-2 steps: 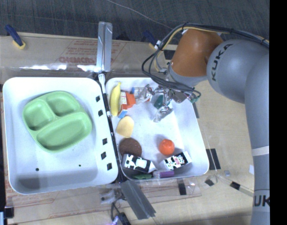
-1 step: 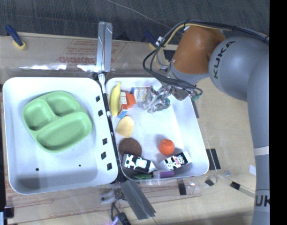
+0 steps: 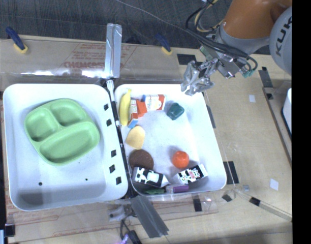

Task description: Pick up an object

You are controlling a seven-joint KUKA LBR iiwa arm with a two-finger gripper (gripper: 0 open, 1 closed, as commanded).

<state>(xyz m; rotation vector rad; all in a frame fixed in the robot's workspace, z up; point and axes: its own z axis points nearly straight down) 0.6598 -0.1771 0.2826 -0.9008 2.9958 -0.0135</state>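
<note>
You look down at a slant from one fixed camera above the tan wooden bench (image 3: 247, 136), seeing both shallow white plastic bins (image 3: 13, 136) whole.

Pincer (image 3: 196, 83) low, arm (image 3: 252, 11) angled down

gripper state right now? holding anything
gripper: above the right bin's far rim, nothing seen between its fingers; open or closed cannot be told.
</note>
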